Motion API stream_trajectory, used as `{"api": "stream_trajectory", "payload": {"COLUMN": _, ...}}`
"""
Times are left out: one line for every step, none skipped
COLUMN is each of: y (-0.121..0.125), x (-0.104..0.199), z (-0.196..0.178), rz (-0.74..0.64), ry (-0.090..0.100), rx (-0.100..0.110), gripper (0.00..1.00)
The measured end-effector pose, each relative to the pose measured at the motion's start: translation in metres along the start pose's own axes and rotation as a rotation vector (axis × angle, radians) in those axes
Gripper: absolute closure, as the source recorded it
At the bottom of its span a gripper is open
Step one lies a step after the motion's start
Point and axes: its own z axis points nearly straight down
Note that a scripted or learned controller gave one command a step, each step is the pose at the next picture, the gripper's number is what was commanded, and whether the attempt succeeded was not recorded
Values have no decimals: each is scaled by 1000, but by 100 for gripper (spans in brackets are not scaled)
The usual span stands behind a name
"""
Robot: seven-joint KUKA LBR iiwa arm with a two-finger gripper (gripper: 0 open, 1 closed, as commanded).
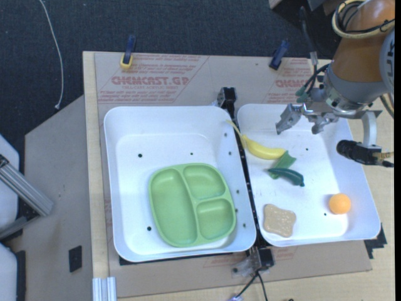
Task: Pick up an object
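Single fixed camera, mounted above bench [188,74], looking down at slant. Far bench edge at frame top, near edge at bottom. Mid-range framing: both white bins fully in frame, dark floor visible beyond bench at top and left. Left bin [125,168] sits well left of gripper [304,123]; right bin [351,187] lies under and below it. Arm [360,49] enters from frame right, upper corner, closest to lens.

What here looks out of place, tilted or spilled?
Little stands out. The banana lies against the left wall of the right bin, its stem end reaching up to the rim. The green piece, the tan piece and the orange ball lie loose but apart. The plate sits flat in the left bin. Nothing is spilled.
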Motion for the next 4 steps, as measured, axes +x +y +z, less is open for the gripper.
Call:
{"api": "stream_trajectory", "payload": {"y": -2, "x": -1, "z": 43, "rz": 1, "ry": 0, "rx": 5, "gripper": 0}}
{"api": "stream_trajectory", "payload": {"y": 3, "x": -5, "z": 86, "rz": 1, "ry": 0, "rx": 1, "gripper": 0}}
{"api": "stream_trajectory", "payload": {"y": 7, "x": -3, "z": 128, "rz": -1, "ry": 5, "rx": -7, "gripper": 0}}
{"api": "stream_trajectory", "payload": {"y": 4, "x": -4, "z": 122, "rz": 1, "ry": 0, "rx": -2, "gripper": 100}}
